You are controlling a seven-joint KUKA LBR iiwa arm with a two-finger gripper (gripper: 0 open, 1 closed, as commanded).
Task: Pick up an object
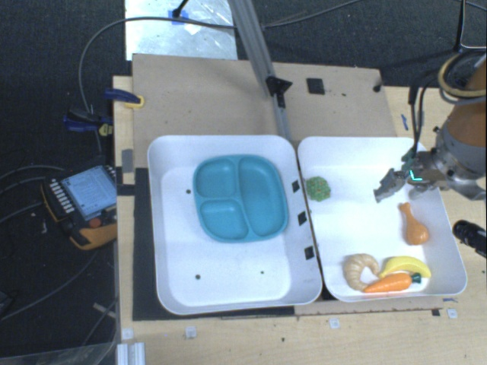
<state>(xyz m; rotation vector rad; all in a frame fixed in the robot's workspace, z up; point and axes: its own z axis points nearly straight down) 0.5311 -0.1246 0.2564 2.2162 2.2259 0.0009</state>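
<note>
The right bin holds a green broccoli floret near its left wall and an orange-brown drumstick toward the right. A pale croissant, a yellow banana and an orange carrot lie together at the front edge. My gripper hangs over the right half of this bin, just above and left of the drumstick. It is open with nothing between its fingers.
A blue divided plate lies in the left bin. A grey pole slants across the bench behind the bins. Cables and a handheld controller lie off the bench to the left.
</note>
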